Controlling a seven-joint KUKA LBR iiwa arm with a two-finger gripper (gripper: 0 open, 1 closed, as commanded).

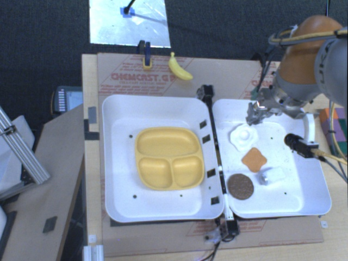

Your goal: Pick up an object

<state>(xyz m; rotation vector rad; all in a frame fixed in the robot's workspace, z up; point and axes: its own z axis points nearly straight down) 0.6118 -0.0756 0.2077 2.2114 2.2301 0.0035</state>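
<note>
Fried egg (242, 136) lies just below the jaws (255, 115) (right bin).

Robotics lab, white bins (163, 105) on bench, aluminium framing (22, 151)

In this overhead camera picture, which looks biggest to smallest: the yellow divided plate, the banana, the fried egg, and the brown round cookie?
1. Yellow divided plate, by far the largest.
2. Fried egg, banana and brown cookie: these look too alike to rank, and the banana lies farther from the camera, so it may be bigger than it looks.

Tray (166, 157) in left bin (117, 124)
</note>
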